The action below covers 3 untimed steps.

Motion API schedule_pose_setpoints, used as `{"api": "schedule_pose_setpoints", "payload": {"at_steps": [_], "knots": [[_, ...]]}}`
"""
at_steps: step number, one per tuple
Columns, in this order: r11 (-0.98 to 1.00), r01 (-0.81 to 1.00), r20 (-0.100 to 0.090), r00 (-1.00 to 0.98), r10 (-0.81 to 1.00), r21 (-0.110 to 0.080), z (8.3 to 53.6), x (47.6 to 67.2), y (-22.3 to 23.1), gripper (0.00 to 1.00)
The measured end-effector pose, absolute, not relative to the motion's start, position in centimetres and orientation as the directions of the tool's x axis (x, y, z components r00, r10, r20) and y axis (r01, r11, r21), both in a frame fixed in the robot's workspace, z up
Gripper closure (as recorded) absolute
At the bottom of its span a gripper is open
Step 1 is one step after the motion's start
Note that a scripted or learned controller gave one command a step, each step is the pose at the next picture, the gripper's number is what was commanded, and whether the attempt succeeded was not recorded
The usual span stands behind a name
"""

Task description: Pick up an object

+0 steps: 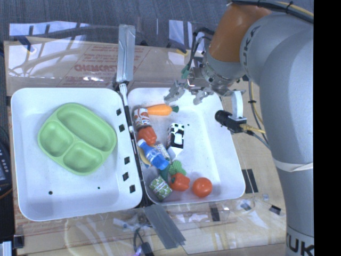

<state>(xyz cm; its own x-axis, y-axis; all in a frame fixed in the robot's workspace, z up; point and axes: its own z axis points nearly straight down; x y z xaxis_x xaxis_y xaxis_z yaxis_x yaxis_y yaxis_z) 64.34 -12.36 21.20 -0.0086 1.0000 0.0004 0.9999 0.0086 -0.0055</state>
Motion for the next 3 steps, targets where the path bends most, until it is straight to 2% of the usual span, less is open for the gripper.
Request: {"api": "schedule_pose_setpoints", "payload": {"at_steps": [1, 2, 3], "knots": [[-0.042, 0.999, -0.001, 0.042, 0.999, -0.002, 9.19, 63.02, -18.51, 0.00], [-0.038, 0.999, -0.001, 0.038, 0.999, -0.004, 10.17, 63.04, -18.45, 1.00], [-0.473, 0.881, -0.001, 0.473, 0.881, -0.002, 9.59, 62.91, -18.85, 1.00]]}}
